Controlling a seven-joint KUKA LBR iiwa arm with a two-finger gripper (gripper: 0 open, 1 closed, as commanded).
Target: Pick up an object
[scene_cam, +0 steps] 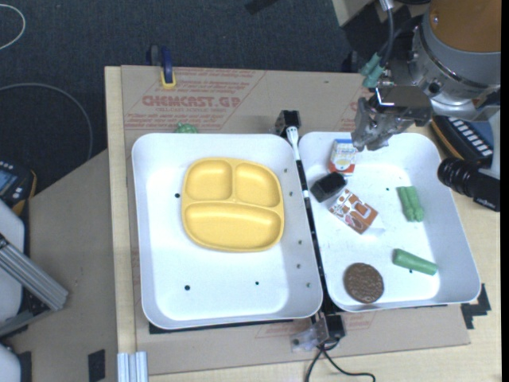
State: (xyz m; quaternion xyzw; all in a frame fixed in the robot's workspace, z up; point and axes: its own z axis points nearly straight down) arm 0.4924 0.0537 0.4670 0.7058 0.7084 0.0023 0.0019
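A brown cardboard-coloured board (238, 94), printed with faded red lettering, covers the bench and carries two shallow white bins with rounded corners and smooth, glossy walls. The left bin (159, 277) holds a yellow plastic divided plate (233, 204), moulded into three compartments, two small above one long. The right bin (457, 245) sits edge to edge with it, a black strip running along the seam.

The grey arm with its orange band (465, 14) reaches in from the upper right. Its gripper (372, 138) hangs over the right bin's back edge, just beside a small white carton with red and blue print (343, 156); nothing is visible between its fingers, and how far apart they stand I cannot tell.

In the right bin, by size: a flat round brown disc (364, 282) with a rough, speckled face near the front wall; a red-and-white patterned packet (353, 211) lying askew at the centre; a matte black block (327, 187) touching the packet's upper corner; two ridged green pieces, one (411, 203) towards the right wall, one (414, 262) lower down.

Dark blue carpet (79, 22) surrounds the bench, with thin cables looping across it.
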